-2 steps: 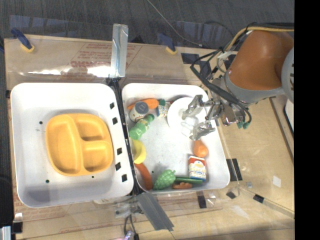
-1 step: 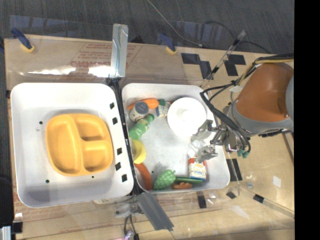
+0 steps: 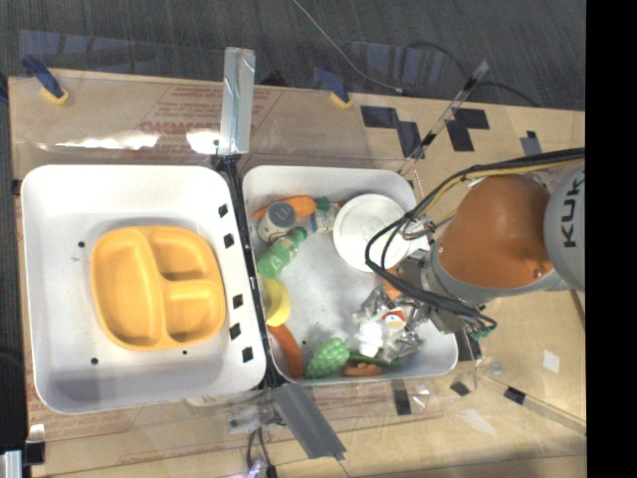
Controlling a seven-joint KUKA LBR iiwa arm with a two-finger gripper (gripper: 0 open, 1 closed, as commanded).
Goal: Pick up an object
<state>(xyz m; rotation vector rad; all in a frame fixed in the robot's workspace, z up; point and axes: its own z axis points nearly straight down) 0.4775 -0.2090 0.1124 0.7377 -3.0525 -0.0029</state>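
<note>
A small white-and-orange toy lies among clutter right beneath the gripper, a green broccoli piece just beside it.

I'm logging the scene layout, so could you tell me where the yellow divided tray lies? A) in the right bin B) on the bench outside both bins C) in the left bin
C: the yellow tray lies flat inside the left bin, apart from the clutter in the right bin.

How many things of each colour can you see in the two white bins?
Yellow: 2, the divided tray and a curved piece
Green: 2, a bottle and a bumpy toy
Orange: 2, one up top, one low
White: 1, a round bowl
Total: 7; the pile under the gripper is too jumbled to count.
</note>
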